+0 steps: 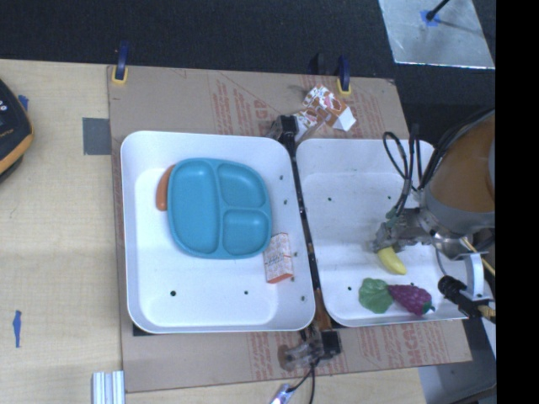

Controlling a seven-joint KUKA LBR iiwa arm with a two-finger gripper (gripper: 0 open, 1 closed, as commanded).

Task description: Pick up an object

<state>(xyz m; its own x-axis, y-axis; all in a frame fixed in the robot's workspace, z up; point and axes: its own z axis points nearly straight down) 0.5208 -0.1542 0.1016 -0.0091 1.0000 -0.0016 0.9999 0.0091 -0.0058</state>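
Your arm (459, 183) reaches over the right bin (354, 183), claw (389, 241) down just above the yellow banana (392, 261); whether it's apart or together, you can't tell. Nearer the bin's front edge lie a green vegetable (375, 295) and purple grapes (411, 298).

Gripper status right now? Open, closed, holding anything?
Gripper: cannot be told. It sits low in the right bin, right at the yellow object; no grasp is visible.

No legible text anywhere.
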